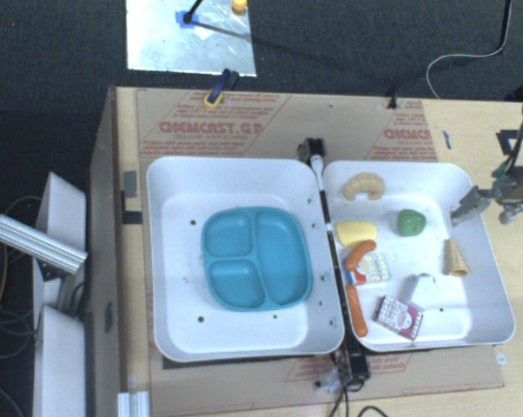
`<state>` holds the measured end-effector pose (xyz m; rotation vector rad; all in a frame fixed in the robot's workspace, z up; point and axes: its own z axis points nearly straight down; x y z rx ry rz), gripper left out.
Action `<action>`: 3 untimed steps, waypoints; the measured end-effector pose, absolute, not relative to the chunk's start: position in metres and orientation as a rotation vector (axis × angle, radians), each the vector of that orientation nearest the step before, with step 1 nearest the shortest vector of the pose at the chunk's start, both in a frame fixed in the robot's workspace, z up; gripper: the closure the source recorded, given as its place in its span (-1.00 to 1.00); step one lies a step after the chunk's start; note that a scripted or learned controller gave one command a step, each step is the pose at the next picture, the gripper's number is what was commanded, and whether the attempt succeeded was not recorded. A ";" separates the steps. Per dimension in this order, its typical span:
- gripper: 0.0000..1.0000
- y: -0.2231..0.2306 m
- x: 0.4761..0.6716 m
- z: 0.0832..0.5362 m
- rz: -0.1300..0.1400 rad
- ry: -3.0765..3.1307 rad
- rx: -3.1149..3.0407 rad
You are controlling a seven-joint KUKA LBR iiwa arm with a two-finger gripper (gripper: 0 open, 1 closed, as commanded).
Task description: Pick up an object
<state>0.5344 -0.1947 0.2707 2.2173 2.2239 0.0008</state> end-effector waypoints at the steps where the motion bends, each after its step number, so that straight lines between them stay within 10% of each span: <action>1: -1.00 -0.178 0.588 0.139 -0.001 2.227 2.219; 2: -1.00 -0.109 0.629 0.125 0.004 2.226 2.216; 3: -1.00 -0.151 0.669 0.165 0.004 2.220 2.215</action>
